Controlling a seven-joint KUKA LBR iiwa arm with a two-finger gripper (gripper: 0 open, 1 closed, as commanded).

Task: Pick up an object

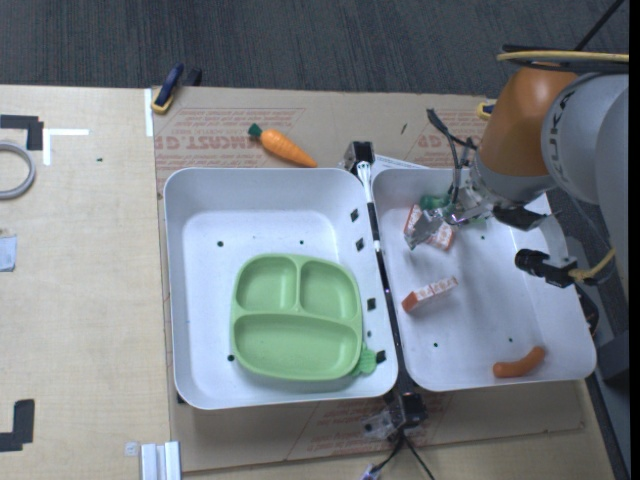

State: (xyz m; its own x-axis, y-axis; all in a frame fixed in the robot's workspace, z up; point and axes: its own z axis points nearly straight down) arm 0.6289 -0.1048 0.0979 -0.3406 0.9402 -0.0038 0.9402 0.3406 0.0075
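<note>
Two shallow white bins sit side by side on the bench, and the gripper (440, 226) hangs low over the far part of the right bin (560, 353), reached in from the right under the grey arm (590, 128) with its orange band. The gripper's tip is down among a small cluster of packets: a red-and-white carton (418, 224) lies just left of it, touching or nearly so, with a bit of green packaging (432, 203) just beyond it. Whether the jaws are spread or pressed together cannot be told, since the wrist body and cables cover them, and nothing is plainly seen pinched between them. A second red-and-white box (431, 294) lies on the bin floor nearer the camera than the jaws, apart from them and tilted. A small sausage (519, 362) rests well away from the jaws, toward the near right corner of the same bin. The left bin (200, 208), well to the left of the jaws, holds a green divided plate (297, 318) with three compartments, lying flat in its near half. Outside both bins, a toy carrot (283, 145) lies on the cardboard beyond the left bin, far left of the jaws.
</note>
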